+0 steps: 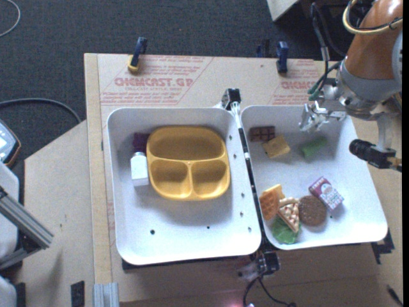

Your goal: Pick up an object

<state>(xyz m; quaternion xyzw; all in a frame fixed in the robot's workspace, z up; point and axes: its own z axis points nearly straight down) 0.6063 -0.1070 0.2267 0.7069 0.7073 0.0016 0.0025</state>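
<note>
Gripper [311, 121] over right bin [377, 200], nothing visibly held.
Finger state: can't tell. Green block [313, 148] just below the tips, yellow block [277, 147] lower left.

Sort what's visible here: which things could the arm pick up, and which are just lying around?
For the job:
pincer
green block
yellow block
brown block
pink carton
toy food pile

Lying about:
yellow divided tray
white bottle
blue clamps

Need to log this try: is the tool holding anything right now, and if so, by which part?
Nothing is held. The tool hangs over the right bin with no object between its fingers; the green piece lies below it, apart.
</note>
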